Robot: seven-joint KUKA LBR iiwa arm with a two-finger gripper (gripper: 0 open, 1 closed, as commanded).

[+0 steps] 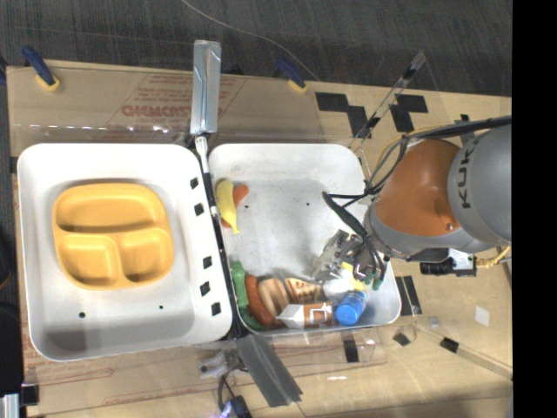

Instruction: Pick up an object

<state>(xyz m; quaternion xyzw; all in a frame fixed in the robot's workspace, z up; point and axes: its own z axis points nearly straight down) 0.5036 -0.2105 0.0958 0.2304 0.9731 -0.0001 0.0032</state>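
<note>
My gripper (341, 264) reaches down into the lower right part of the right bin (287, 159), just above a pile of toy items. The pile along the bin's front edge holds a blue-capped bottle (350, 308), a small orange and white carton (309, 315), a brown bread-like piece (272, 293), a red piece (253, 293) and a green piece (238, 279). A yellow banana (226, 204) with an orange piece (239, 193) lies at the bin's left wall. The arm's orange band (418, 190) hangs over the bin's right rim.
The left bin (39, 168) holds a yellow divided tray (111, 232). A metal bar (205, 85) stands at the back between the bins. Black cables (348, 209) loop from the wrist over the right bin.
</note>
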